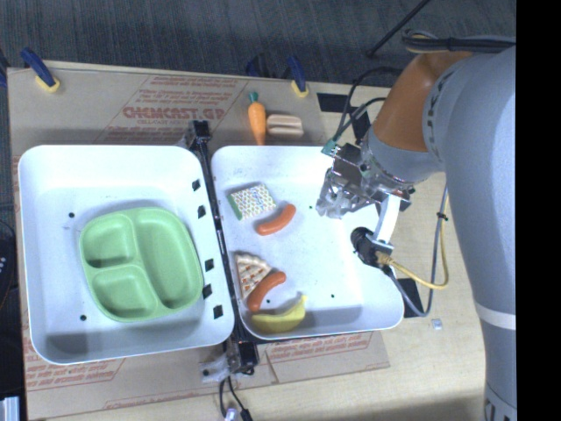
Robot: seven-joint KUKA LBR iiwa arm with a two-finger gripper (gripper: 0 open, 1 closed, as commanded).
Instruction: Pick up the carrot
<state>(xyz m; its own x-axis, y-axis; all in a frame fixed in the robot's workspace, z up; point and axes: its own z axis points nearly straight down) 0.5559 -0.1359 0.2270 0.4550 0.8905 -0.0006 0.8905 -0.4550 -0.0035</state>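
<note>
1. Cardboard sheeting covered the bench under the two white bins, and blue clamps pinned it at the far edge.
2. At the left, the left bin held a green divided plate and nothing else that could be made out.
3. Next came the right bin, which held a small patterned block, a sausage, a waffle piece, a second sausage and a banana.
4. Outside both bins, on the cardboard just beyond the right bin's far rim, the carrot lay with its green top pointing away, just beside a small layered block.
5. It looked like a toy: probably light, stiff and smooth, so it could slip from a loose pinch. The thick orange body below the green top seemed the best place to grip, across its width.
6. At the right, the gripper hung over the right bin's bare floor; whether it was spread or pressed together could not be told, and nothing showed in it.
7. So the carrot lay well apart from the gripper, to its left and farther back, across the bin's rim. Reaching it would likely mean travelling out of the bin first.
</note>
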